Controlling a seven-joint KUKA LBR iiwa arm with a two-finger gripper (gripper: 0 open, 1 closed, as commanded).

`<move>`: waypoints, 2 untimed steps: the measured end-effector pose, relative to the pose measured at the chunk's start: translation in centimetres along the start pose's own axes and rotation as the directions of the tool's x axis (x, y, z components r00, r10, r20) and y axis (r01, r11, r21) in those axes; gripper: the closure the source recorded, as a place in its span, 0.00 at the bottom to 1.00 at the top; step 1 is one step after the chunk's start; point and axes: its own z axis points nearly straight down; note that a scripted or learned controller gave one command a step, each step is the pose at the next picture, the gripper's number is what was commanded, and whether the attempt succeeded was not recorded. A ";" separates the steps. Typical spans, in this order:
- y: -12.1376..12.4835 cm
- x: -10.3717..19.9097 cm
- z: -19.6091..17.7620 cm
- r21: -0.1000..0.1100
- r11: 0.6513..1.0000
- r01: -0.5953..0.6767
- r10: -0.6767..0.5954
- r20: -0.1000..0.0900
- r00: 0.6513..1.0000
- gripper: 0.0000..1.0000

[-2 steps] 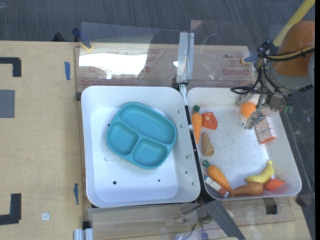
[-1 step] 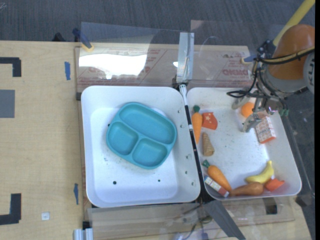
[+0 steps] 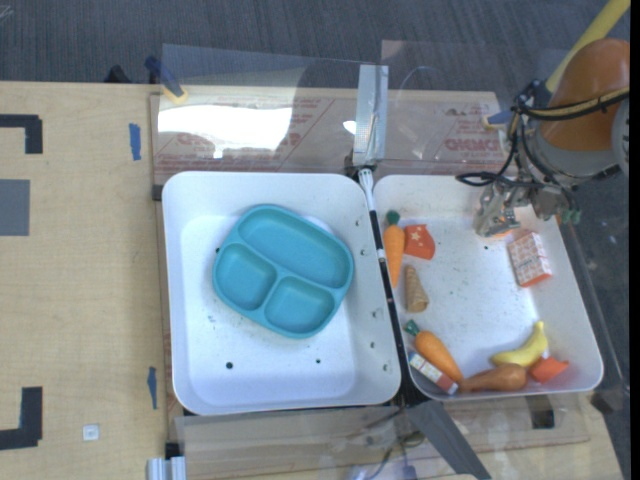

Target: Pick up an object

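Objects are scattered in the right bin (image 3: 585, 313): a packet (image 3: 529, 258) is seen just below the gripper (image 3: 497, 218), carrots (image 3: 394, 251) lie beside the left wall, a banana (image 3: 527, 347) near the lower rim. Whether anything is gripped cannot be told. A blue plate (image 3: 283, 269) is placed in the left bin (image 3: 190, 298).

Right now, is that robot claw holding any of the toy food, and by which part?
Nothing shows between its fingers. The gripper sits over the right bin's upper right corner, beside the small box.
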 end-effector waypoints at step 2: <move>0.0 -0.2 -1.2 0.002 1.000 0.000 0.000 0.006 1.000 1.00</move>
